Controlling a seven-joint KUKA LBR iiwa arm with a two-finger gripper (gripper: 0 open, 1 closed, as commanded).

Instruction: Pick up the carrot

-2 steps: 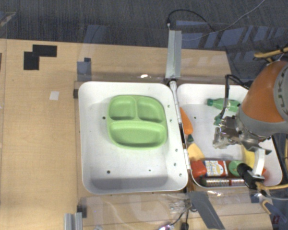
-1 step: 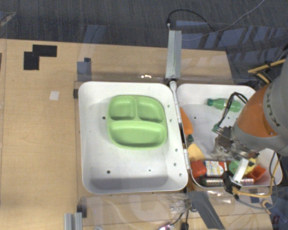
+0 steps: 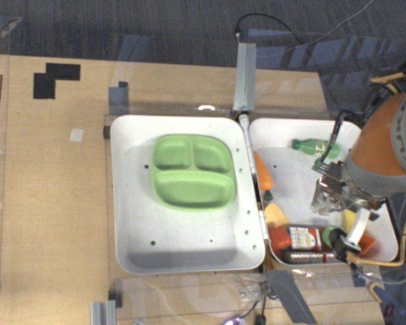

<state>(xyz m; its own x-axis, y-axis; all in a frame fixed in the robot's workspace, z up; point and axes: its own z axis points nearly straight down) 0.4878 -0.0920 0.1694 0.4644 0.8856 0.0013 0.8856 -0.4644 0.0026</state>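
Carrot, a smooth tapered orange cone, lies along the right bin's left wall, well left of the metal gripper, whose state I cannot tell, with a glossy red bottle below it.

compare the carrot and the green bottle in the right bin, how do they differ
The carrot is orange; the green bottle is green with a paler label. The carrot lies lengthwise against the right bin's left wall, running near to far; the green bottle lies crosswise near the far wall. The carrot tapers; the green bottle narrows to a capped neck. Both lie flat in the same bin, apart from the gripper.
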